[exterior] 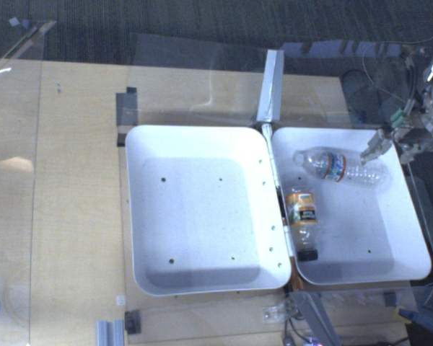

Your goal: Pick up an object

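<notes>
Clear plastic water bottle w/ a blue-and-orange label band point(339, 167) lies on its side in the right white shallow bin point(390, 262), upper part, near the back wall. Its body is see-through against white, so the outline is hard to trace; the right end blurs into the bin floor near the gripper. Second item, a small bottle w/ yellow-orange label and dark cap point(302, 218), lies along the right bin's left wall, cap end toward the front, close by or touching the wall, can't tell which. The two bottles sit apart, w/ bare floor between.

Gripper point(376, 148) sits at the bin's upper-right area, just beside the clear bottle's right end. Finger tips are thin, grey and partly lost against the rim; can't tell if spread or pressed together, nor whether they touch the bottle. The arm enters from the right, mostly cut off by the frame edge, w/ cables around the wrist.

Open room: right bin's centre, front and right floor are bare. Left white shallow bin point(202, 262) shows bare floor w/ a few small dark holes. A metal divider strip point(270, 89) runs back from where the bins meet. Light wood bench point(58, 215) lies around them.
</notes>
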Motion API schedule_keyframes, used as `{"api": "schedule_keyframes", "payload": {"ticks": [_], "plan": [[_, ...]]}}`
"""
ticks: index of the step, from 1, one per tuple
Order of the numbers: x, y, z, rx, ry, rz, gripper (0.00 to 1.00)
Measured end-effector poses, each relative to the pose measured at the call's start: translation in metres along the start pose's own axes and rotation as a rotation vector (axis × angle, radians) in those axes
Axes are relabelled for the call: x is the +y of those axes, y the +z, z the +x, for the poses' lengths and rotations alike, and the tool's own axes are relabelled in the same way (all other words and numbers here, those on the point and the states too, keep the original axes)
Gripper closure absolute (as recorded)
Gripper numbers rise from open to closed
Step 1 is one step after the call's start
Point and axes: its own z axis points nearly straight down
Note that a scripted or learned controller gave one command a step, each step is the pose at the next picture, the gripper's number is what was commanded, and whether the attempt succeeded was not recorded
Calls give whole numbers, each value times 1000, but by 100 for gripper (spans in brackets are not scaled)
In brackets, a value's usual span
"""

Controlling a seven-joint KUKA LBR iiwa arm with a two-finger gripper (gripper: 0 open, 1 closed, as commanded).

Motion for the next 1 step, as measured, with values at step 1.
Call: {"api": "schedule_keyframes", "payload": {"ticks": [1], "plan": [[45, 105, 28, 1, -111, 1, 0]]}}
